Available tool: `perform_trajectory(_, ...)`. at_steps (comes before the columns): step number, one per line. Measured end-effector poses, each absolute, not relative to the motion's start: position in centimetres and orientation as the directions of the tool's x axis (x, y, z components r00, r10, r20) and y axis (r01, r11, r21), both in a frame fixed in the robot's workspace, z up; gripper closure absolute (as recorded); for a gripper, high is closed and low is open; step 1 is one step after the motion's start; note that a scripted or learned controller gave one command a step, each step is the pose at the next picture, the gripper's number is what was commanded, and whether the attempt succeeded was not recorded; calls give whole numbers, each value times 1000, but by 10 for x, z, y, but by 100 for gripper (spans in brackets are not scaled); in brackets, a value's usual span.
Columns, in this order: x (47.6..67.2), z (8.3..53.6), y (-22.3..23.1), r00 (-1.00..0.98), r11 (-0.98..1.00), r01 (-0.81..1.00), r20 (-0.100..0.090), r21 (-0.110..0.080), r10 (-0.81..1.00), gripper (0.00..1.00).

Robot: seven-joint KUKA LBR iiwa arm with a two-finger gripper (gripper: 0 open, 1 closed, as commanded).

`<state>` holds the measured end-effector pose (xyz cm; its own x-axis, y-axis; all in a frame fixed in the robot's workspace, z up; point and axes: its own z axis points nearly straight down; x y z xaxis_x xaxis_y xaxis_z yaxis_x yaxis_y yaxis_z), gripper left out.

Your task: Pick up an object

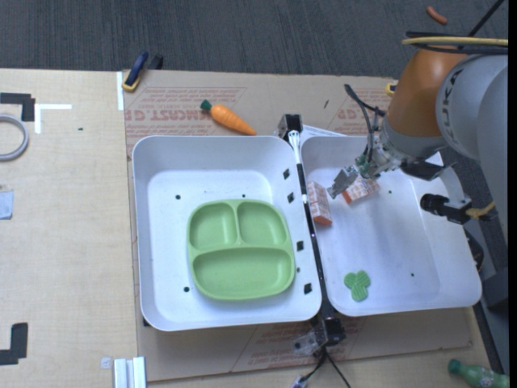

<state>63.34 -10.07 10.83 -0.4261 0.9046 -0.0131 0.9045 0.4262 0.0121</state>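
The pincer (353, 181) hangs in the right bin (420, 257), its fingers closed around a small red-and-white packet (360, 190); an orange box (319, 203) lies just beside it.

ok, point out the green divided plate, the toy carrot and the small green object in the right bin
green divided plate (240, 249): camera view, its central divider.
toy carrot (232, 119): camera view, mid orange body.
small green object (357, 284): camera view, its middle.

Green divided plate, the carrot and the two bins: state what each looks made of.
Green divided plate: probably moulded plastic, matte to satin; uniform pale green, soft rounded ridges between its three compartments.
Carrot: looks like a toy, plastic or rubber; even orange body, solid green tip.
Left bin and right bin: likely thin formed plastic, smooth white, with rounded corners and a faint sheen.
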Motion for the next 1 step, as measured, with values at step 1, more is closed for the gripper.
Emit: perform_trajectory(1, 634, 118, -101, -427, 427, 904, -15, 14, 904, 100)
